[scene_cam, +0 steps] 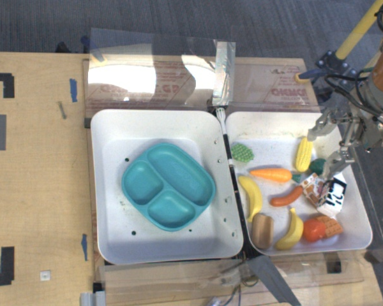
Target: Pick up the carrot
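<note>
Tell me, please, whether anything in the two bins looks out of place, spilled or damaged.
Nothing stands out. The carrot lies flat among the other toy foods in the right bin, apart from the gripper. The teal divided plate sits level, though turned diagonally, in the left bin.

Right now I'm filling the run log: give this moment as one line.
task: pick up carrot | carrot: lying in right bin, untouched | gripper: above bin's right side, holding nothing | divided teal plate: left bin

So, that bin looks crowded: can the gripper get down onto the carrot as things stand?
Probably yes. The carrot lies uncovered with bare floor above it; the gripper hovers at the right bin's right side. The sausage and banana lie close, so little room for the fingers.
</note>
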Tool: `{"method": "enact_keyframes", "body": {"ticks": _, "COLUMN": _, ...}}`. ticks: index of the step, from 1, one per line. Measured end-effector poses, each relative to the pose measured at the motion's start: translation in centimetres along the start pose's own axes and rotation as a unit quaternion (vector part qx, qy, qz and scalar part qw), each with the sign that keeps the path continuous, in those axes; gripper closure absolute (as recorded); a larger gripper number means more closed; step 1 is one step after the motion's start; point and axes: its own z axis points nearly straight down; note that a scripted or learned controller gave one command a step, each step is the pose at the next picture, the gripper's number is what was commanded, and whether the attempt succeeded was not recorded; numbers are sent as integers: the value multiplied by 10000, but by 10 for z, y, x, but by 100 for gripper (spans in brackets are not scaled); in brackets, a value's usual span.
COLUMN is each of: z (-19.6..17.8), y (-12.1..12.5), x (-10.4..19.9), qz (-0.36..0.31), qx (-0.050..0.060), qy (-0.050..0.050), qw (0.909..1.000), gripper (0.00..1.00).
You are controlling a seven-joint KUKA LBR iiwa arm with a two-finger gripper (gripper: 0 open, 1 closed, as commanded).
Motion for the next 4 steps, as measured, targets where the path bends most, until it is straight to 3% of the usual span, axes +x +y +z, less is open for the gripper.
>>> {"method": "enact_keyframes", "body": {"ticks": 1, "z": 181, "y": 47, "x": -20, "qz": 438, "qx": -19, "qy": 76, "qw": 9990, "gripper": 0}}
{"method": "enact_keyframes", "body": {"ticks": 2, "z": 163, "y": 46, "x": -26, "qz": 439, "qx": 0, "qy": -26, "qw": 9990, "gripper": 100}}
{"method": "enact_keyframes", "body": {"ticks": 3, "z": 196, "y": 46, "x": 33, "qz": 367, "qx": -5, "qy": -26, "qw": 9993, "gripper": 100}}
{"method": "enact_keyframes", "body": {"ticks": 4, "z": 98, "y": 104, "x": 18, "qz": 1674, "qx": -14, "qy": -33, "qw": 9859, "gripper": 100}}
